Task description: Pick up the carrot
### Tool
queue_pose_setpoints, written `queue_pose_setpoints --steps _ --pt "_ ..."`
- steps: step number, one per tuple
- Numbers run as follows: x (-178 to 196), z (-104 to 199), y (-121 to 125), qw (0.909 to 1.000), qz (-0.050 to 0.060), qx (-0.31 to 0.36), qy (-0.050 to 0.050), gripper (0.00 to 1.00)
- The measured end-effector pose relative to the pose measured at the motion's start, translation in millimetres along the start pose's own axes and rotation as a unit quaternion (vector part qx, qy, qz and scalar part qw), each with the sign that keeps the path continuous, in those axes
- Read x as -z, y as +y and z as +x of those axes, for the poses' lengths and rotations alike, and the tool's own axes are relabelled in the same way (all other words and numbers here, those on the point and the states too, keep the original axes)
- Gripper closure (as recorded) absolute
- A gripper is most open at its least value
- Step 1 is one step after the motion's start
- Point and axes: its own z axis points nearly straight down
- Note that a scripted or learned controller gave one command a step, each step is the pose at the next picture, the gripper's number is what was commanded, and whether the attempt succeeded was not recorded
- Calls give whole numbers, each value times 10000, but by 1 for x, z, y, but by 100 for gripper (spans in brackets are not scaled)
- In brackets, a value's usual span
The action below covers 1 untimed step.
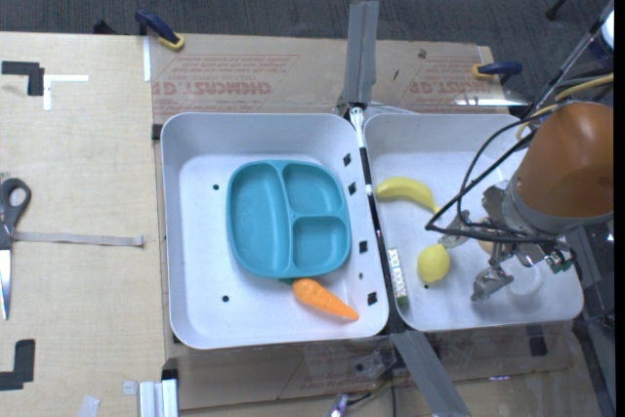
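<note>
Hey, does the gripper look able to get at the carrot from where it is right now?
Probably yes. The carrot lies uncovered in the left bin just below the teal tray; the gripper only has to cross the divider from the right bin.

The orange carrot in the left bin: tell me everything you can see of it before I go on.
The orange carrot looks like smooth plastic, tapered, thick end toward the teal divided plate, thin end pointing to the bin's near right corner. It lies flat on the white left bin's floor, at the plate's near edge, seemingly touching it. Nothing grips it.
</note>
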Motion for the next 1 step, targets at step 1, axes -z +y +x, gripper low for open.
queue_pose_setpoints --steps 1 --pt "0 24 -28 9794 4 -2019 -2 0"
